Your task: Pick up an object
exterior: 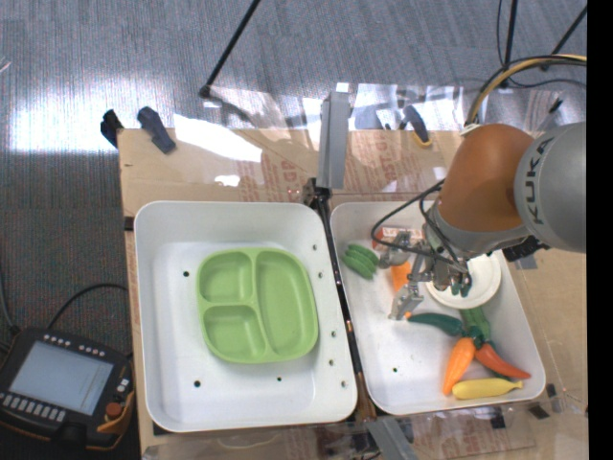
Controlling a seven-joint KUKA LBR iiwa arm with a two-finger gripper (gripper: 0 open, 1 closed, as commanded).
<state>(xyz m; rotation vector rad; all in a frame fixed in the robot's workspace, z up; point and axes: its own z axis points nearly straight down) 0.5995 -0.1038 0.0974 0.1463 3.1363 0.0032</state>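
The right bin (383, 372) holds several toy foods. My gripper (393, 284) is low over its upper middle, open, with one finger (387, 254) toward the back and the other (400, 307) toward the front. A small orange piece (399, 276) lies between them, resting in the bin. Just left of the gripper sits a light green ridged piece (361, 259). A dark green cucumber (436, 322) lies just in front of the gripper. An orange carrot (459, 364), a red-orange pepper (498, 360) and a yellow banana (487, 388) lie at the front right.
A white round dish (476, 290) sits partly under the wrist, and a red and white item (391, 232) lies behind the gripper. The left bin (163, 247) bears a green divided plate (257, 305). A ridge (340, 295) separates the bins.
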